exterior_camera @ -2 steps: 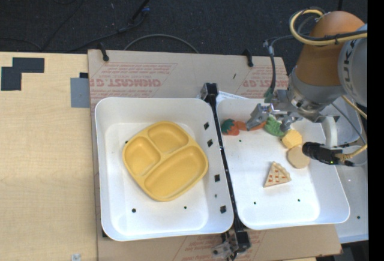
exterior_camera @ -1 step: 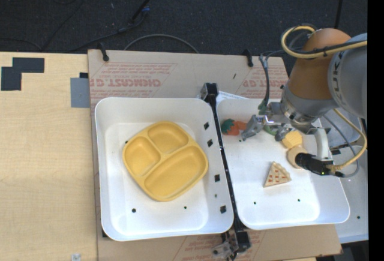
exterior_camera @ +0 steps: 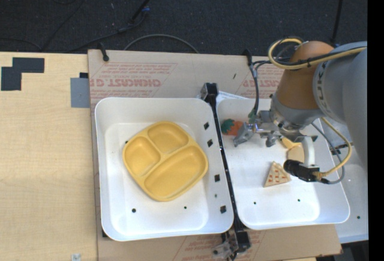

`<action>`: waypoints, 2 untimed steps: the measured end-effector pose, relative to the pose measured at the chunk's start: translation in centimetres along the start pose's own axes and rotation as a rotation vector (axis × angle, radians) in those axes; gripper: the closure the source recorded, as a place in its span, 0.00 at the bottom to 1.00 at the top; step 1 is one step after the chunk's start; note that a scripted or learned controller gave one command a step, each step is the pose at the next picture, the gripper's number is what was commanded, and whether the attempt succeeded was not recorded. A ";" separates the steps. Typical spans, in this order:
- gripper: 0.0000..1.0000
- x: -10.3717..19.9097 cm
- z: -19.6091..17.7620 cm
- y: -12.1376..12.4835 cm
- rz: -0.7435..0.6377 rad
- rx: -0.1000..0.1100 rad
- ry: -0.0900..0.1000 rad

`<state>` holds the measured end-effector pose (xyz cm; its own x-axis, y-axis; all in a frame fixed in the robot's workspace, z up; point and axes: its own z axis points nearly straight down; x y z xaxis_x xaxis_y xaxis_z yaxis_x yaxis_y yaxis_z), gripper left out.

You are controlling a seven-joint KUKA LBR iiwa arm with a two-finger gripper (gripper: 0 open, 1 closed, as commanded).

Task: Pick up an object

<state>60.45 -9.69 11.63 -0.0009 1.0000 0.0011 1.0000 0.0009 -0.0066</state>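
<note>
Left bin (exterior_camera: 114,134) holds a yellow 3-compartment tray (exterior_camera: 165,161); right bin (exterior_camera: 324,212) holds a pizza-slice toy (exterior_camera: 276,175) centre-right and a green-orange toy (exterior_camera: 230,127) upper left; gripper (exterior_camera: 257,132) hangs over its upper part.

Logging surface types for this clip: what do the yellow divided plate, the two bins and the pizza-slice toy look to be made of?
Yellow divided plate: likely moulded plastic; even colour, rounded compartment ridges, a dull sheen.
Left bin and right bin: smooth white plastic by the look, with rounded corners and soft highlights.
Pizza-slice toy: a small tan wedge with red dots; plastic or foam, too small to tell.
</note>
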 end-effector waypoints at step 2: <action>1.00 0.0 1.9 -0.1 0.005 -0.001 0.000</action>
<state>60.38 -9.67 9.73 0.0037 1.0000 0.0009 1.0000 -0.0037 -0.0058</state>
